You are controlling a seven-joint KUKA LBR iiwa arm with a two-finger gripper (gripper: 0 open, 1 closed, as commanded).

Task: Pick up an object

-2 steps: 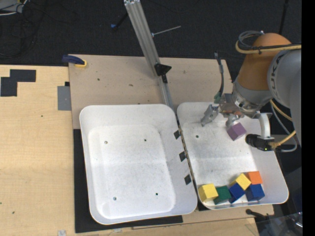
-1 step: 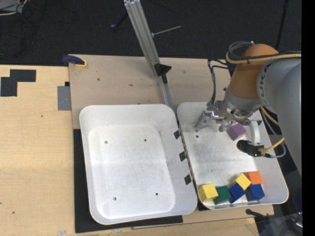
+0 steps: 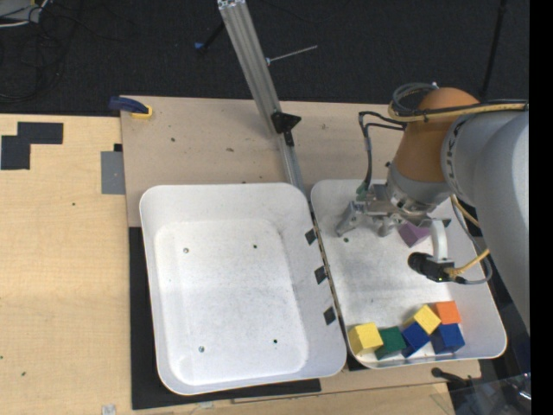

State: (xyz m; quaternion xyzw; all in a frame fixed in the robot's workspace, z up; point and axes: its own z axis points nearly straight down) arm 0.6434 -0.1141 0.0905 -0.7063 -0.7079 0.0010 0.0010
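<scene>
Camera view, looking down on the bench: the grey KUKA arm with its orange band (image 3: 429, 141) reaches in from the right of the frame, and its two-finger gripper (image 3: 373, 217) sits low over the upper part of the right-hand shallow white bin (image 3: 341, 301). Whether the gripper is spread or closed cannot be told from this angle, and nothing can be made out in its grasp.

Candidate objects lie in two places. A small purple block (image 3: 416, 232) rests just to the right of the gripper, partly hidden by the wrist. Along the lower right of the frame, against the bin's near edge, a cluster sits packed together: a yellow cube (image 3: 366, 336), a green block (image 3: 390, 342), a blue block (image 3: 416, 340), a second yellow cube (image 3: 427, 319), an orange cube (image 3: 448, 311) and a darker blue block (image 3: 447, 339). The left-hand white bin (image 3: 164, 232) is in the middle of the frame.

The purple block looks like the nearest target, and it stands alone, which probably makes it easier than the crowded cluster. To do this well, the gripper should shift right until it is centred over the block, and straddle it squarely before closing. A lift should wait until the block is plainly caught. If the cluster is chosen instead, the yellow cube at its left end is likely the most exposed.
</scene>
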